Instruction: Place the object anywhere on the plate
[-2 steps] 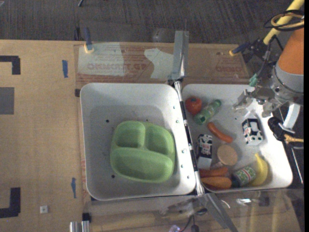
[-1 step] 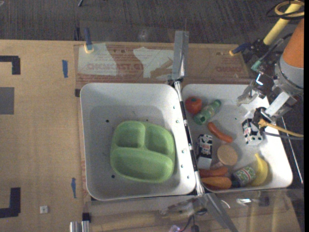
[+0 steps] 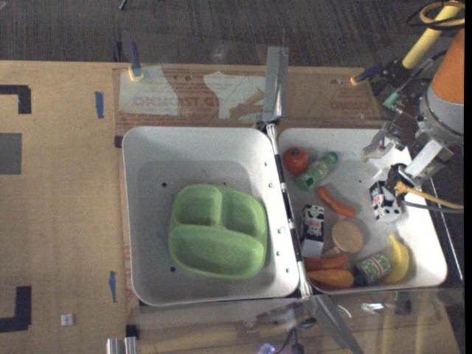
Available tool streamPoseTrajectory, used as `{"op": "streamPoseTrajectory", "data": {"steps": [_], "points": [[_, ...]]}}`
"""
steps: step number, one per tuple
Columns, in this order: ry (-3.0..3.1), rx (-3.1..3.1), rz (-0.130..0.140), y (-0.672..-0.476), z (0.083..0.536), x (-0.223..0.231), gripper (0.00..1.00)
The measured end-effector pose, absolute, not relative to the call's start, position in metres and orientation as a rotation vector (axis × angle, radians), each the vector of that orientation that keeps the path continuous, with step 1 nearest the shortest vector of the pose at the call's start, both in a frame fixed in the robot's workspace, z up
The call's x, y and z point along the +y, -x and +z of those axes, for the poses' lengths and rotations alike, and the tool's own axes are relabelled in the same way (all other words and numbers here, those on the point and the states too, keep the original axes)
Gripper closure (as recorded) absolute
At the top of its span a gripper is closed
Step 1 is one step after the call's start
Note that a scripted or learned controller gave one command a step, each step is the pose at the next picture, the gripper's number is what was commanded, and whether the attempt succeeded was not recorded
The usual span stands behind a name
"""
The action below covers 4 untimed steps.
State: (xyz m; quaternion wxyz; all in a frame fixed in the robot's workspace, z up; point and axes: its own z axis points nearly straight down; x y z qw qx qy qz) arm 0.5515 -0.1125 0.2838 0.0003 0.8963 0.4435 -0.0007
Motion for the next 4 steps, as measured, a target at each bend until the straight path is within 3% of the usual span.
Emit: {"op": "streamPoseTrajectory", "data": {"steps": [1,2,3,4], "points": [[-2.715,1.584,-0.003,-0.571,0.27,-0.094,0.0],[-2.888,1.234,-0.002,-0.552,0.336,-0.077,0.0],[-2.699,1.611,-0.005,-0.568,0.314,-0.091,0.0],[-2.769,1.483,-0.002,-0.536,0.361,-0.139,0.0]]}}
